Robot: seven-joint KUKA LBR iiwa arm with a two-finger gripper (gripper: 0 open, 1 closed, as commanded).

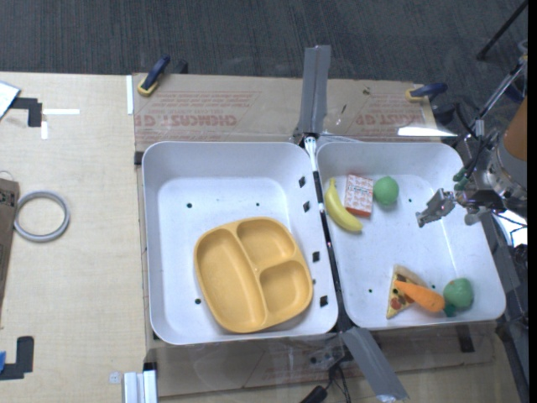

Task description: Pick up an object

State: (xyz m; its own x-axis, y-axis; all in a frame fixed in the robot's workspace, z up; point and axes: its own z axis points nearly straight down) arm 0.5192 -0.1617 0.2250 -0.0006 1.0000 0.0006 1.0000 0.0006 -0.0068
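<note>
Overhead, two shallow white bins side by side: left white bin (pixel 159 225) with a yellow three-compartment plastic plate (pixel 252 273) lying low and slightly tilted; right white bin (pixel 478 300) with the loose items. Upper left of the right bin: yellow toy banana (pixel 340 209), long axis running from upper left to lower right, curved, close along the dividing wall; touching its right side, a small red-and-white printed box (pixel 359 195); just beside that, a green ball (pixel 386 191). Lower right corner: orange toy carrot (pixel 419 296), long axis near level, lying across a wedge-shaped pizza slice toy (pixel 398 295), tip against a second green round toy (pixel 458 292). Two-finger grey metal gripper (pixel 434 209) over the right bin's middle right, near the right wall, apart from every item; nothing between the fingers, gap between them too small to judge. Bare white floor between the two clusters and beneath the gripper. Off the bins, on the wooden bench at left: grey tape roll (pixel 39 216).
</note>
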